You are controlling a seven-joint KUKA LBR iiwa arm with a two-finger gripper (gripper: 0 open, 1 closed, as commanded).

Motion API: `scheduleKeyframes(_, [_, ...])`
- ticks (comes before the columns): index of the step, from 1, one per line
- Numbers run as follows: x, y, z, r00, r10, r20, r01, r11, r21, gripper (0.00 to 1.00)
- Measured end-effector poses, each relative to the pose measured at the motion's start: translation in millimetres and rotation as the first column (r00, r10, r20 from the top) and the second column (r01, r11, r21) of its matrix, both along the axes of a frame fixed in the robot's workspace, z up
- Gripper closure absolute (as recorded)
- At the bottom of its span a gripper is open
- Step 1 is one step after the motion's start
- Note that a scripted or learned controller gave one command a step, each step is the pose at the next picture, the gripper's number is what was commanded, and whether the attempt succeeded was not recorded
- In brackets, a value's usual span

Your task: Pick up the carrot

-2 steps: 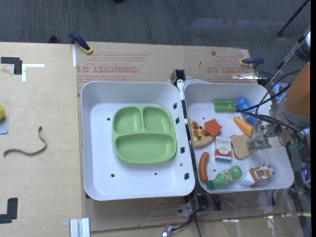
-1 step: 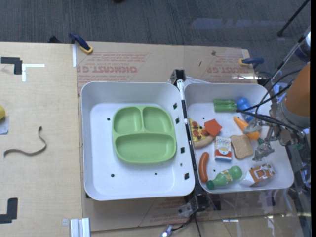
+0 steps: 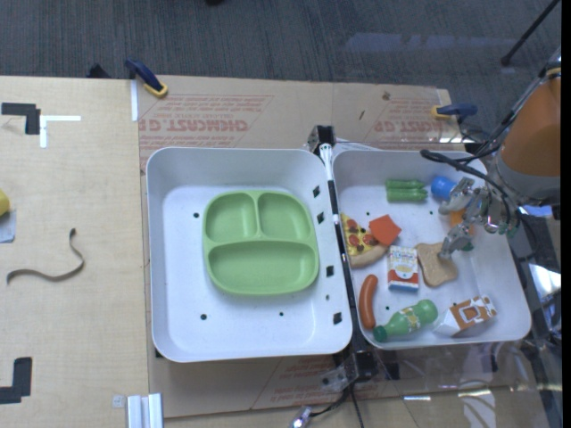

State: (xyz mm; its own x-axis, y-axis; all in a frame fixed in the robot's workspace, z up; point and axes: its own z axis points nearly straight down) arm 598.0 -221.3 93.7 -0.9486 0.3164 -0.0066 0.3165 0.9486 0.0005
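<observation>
Right bin (image 3: 513, 283): crowded. The gripper (image 3: 464, 221) hangs over its upper right part, close above the toast slice (image 3: 437, 264) and beside the blue ball (image 3: 442, 186). The green cylinder (image 3: 406, 190), orange-red wedge (image 3: 384, 229), pizza slice (image 3: 357, 241), small carton (image 3: 403, 270), sausage (image 3: 369, 300), green bottle (image 3: 409, 319) and orange box (image 3: 471, 313) leave narrow gaps only. Open floor lies along the right wall at mid-height. Left bin (image 3: 165, 266): the green divided plate (image 3: 260, 242) occupies the centre; a free margin surrounds it.
</observation>
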Motion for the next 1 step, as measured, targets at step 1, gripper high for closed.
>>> scheduleKeyframes(1, [2.3, 0.5, 11.1, 1.0, 0.004, 0.006, -0.004, 1.0, -0.002, 1.0])
